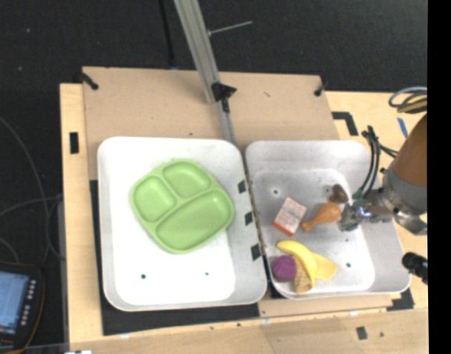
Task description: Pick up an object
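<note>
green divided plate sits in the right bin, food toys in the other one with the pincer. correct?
Not quite. The camera view shows the green divided plate in the left bin, not the right. The food toys, including the banana and the drumstick, lie in the right bin, where the pincer is.

Plate (182, 206) in left bin (114, 271); banana (308, 259), box (289, 214) (behind banana) in right bin (373, 271).

A green divided plate (182, 206) lies in the left bin (114, 271)
</note>
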`<action>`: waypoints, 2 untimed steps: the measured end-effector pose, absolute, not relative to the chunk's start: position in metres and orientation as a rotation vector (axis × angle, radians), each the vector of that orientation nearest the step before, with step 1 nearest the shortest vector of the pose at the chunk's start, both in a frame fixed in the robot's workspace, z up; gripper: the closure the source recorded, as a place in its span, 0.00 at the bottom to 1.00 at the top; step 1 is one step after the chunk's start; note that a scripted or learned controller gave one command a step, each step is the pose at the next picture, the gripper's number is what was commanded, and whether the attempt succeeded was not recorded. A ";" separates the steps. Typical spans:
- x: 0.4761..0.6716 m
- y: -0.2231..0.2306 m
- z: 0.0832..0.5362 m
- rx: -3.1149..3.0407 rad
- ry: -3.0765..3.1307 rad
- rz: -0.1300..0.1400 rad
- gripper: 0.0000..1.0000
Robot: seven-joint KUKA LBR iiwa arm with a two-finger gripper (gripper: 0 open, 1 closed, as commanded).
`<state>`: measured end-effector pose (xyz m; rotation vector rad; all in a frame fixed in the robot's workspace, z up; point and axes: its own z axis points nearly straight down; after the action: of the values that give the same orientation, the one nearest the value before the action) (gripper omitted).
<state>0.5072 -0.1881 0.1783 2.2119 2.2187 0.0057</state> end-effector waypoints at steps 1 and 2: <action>0.509 -0.195 0.242 2.211 2.218 0.006 1.00; 0.510 -0.197 0.256 2.213 2.224 0.002 1.00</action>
<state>0.5103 -0.1967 0.2555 2.2134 2.2239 0.0024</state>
